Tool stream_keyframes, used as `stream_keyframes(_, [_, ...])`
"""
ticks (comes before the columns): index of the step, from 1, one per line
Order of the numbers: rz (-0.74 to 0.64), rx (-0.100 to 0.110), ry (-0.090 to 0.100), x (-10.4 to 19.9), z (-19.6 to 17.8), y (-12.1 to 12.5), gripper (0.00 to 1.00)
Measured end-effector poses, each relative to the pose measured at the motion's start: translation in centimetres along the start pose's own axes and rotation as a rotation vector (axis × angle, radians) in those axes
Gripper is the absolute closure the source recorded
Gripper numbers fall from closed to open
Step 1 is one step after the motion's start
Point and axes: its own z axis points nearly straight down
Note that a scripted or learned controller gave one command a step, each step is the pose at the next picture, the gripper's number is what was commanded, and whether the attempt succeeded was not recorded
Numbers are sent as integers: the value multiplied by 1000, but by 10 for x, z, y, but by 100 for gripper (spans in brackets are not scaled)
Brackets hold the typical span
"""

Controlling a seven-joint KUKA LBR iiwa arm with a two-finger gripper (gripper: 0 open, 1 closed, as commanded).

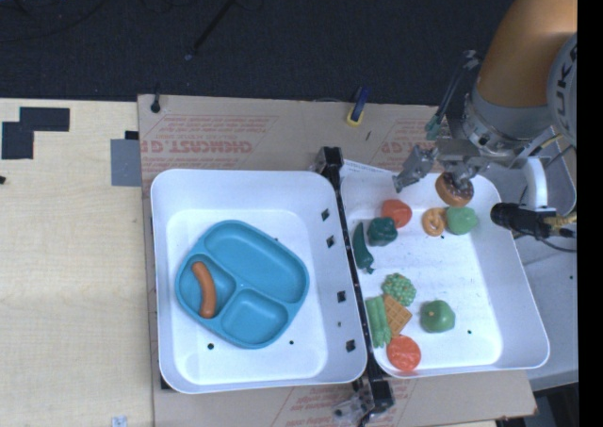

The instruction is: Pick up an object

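Sitting in the left bin (179,191) is a blue divided plate (247,284) with a sausage (204,287) lying in its left compartment. Right bin (513,321) holds the loose toy food: dark green piece (382,231), red tomato (397,213), small donut (433,221) touching a green ball (462,220), then broccoli (399,288), waffle (397,318), green pepper (436,316) and a red piece (403,353) toward the near edge. Gripper (454,180) sits over the bin's far right corner with a brown donut-like object (454,191) at its fingertips, fingers closed on it as far as I can tell.
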Motion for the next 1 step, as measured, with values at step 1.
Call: stream_keyframes(1, [-2,-12,-1,0,-7,2,0])
